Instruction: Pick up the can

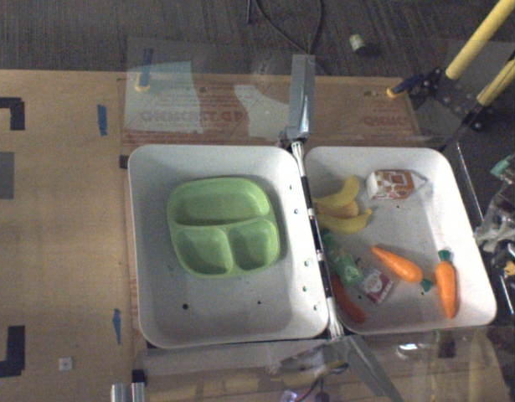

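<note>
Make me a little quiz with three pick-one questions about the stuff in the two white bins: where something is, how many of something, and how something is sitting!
1. Where is the green plate?
A. left bin
B. right bin
C. on the floor

2. How many carrots are in the right bin?
A. one
B. two
C. five

3. How is the green plate sitting?
A. flat, open side up
B. upside down
C. standing on its edge

Answers:
1. A, it lies in the left bin.
2. B, one carrot lies near the middle and another carrot near the right wall.
3. A, its three compartments face up.
</note>
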Available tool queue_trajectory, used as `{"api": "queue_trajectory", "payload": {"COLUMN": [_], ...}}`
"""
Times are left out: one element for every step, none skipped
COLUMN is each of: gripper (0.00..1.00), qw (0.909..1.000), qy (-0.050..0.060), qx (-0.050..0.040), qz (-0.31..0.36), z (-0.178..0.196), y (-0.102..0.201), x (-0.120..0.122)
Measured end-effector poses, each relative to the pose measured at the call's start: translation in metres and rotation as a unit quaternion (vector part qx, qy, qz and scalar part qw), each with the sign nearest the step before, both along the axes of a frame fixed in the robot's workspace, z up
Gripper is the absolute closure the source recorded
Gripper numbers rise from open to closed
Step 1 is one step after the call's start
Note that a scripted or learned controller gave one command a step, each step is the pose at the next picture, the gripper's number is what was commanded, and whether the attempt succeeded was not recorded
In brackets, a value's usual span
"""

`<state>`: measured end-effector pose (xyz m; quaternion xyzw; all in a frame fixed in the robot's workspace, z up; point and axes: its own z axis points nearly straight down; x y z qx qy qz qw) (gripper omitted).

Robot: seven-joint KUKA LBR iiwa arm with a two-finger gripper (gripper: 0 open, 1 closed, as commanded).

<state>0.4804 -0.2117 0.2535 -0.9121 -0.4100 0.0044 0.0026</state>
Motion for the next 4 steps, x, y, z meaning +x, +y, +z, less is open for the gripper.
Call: {"api": "queue_trajectory", "payload": {"gripper": [1.00,1.00,1.00,1.00], "qw": [0.9991,0.9824,0.9559,0.9487], "qy": [-0.002,-0.002,-0.002,0.000], "qx": [-0.0006,-0.0018,-0.0025,-0.0008], "qz": [-0.042,-0.187,-0.294,-0.316], "z": [0.009,0.031,0.037,-0.082], "y": [-0.005,0.000,-0.012,-0.011], "x": [-0.001,0.000,0.000,-0.001]}}
